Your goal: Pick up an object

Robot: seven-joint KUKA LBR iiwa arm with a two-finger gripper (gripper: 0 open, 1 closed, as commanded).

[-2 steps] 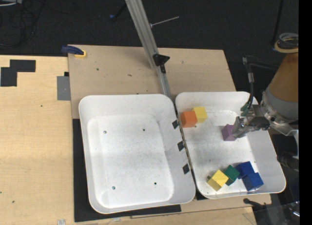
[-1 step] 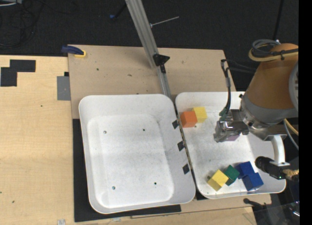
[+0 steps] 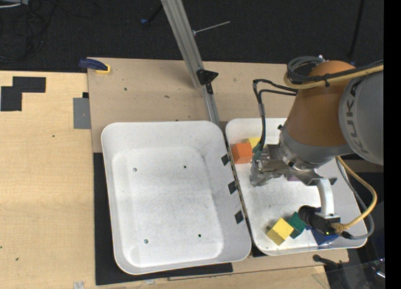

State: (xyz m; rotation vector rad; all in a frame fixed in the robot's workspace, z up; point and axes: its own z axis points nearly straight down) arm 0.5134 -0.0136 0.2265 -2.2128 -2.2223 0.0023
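From the camera view you're looking down on the desk (image 3: 150,87) with both white bins side by side. The arm (image 3: 326,118) comes in from your right, grey with its orange band, and hangs over the right bin (image 3: 257,219). Your tool (image 3: 262,170) sits low in the upper half of that bin, just right of the orange block (image 3: 242,152) — near it, though contact isn't clear. Whether the tool is parted or closed, you can't tell from here; the wrist hides too much. A yellow piece (image 3: 253,142) peeks out just behind the orange block. Down in the near end of the same bin you have a yellow block (image 3: 279,231) touching a green one (image 3: 296,224), with a blue object (image 3: 326,236) near the rim. The left bin (image 3: 113,137) lies well apart from the tool.
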